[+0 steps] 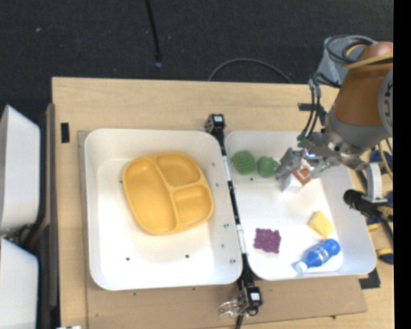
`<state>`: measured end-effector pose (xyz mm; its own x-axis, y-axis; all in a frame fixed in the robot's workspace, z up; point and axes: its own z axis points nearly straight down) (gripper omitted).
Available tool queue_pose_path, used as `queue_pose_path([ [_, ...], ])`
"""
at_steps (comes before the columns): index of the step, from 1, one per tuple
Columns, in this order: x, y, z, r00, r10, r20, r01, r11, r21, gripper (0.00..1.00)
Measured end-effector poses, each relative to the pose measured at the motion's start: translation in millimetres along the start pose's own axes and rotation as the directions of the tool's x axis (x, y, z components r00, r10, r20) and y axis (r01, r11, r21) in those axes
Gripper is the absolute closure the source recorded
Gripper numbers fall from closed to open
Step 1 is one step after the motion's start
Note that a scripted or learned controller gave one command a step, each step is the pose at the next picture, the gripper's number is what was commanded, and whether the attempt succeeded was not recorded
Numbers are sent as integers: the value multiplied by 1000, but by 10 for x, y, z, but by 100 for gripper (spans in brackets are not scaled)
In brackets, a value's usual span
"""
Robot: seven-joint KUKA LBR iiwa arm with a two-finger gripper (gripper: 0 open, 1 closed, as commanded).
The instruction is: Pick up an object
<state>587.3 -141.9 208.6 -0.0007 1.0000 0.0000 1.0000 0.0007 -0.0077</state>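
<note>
The right bin [342,184] holds a dark green bumpy ball [244,162] and a lighter green ball [266,166] side by side at its far left. Nearer the front lie a purple grape bunch [266,240], a yellow wedge [320,223] and a blue bottle [318,254] on its side. My gripper [299,168] hangs low over the bin's far middle, just right of the green balls. A small orange and white piece [303,176] sits right at the gripper's tip. I cannot tell whether it is gripped.
The left bin [103,252] carries a yellow divided plate [168,191]. A black clamp [215,123] sits at the far end of the ridge between the bins. Cables and tools [370,208] lie along the bench's right edge, under the arm [359,105].
</note>
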Motion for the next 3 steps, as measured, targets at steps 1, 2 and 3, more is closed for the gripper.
queue_pose_path([
  [1,-121,-17,571,1000,2,0,-2,1000,1,0],
  [2,-137,-20,1131,1000,3,0,-3,1000,-1,0],
  [3,-147,-8,1027,1000,7,-2,-7,1000,-2,100],
])
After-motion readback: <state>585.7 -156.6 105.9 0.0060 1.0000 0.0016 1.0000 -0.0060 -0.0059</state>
